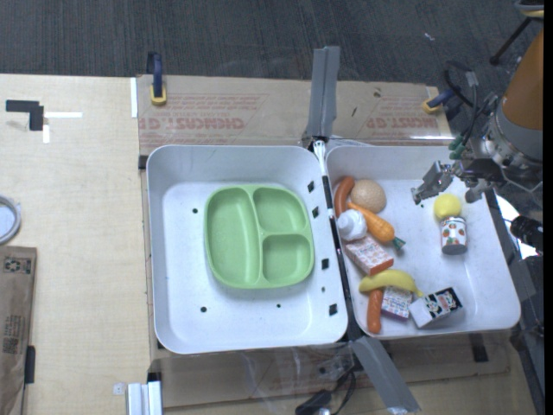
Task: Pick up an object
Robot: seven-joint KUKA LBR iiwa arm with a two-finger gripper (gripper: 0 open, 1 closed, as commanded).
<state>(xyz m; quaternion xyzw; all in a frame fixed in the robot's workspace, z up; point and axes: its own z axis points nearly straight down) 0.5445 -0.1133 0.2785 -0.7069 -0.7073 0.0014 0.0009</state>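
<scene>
Above right bin [505, 314], near its far right corner, gripper [429, 187] hangs with fingers spread apart, nothing between them. Lemon [448, 206] lies just beside fingertips, small can [454, 235] right below it. Along bin's left side: hot dog [344, 194], brown egg-shaped ball [368, 195], carrot [374, 221], banana [389, 281], small boxes. Left bin [173, 258] holds green divided plate [257, 235], well apart from gripper.

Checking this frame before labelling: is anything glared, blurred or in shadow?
Camera view: the bins are evenly lit and sharp; the right bin has bright glare along its right rim; the gripper looks slightly soft; small labels on the boxes are too small to read.
</scene>
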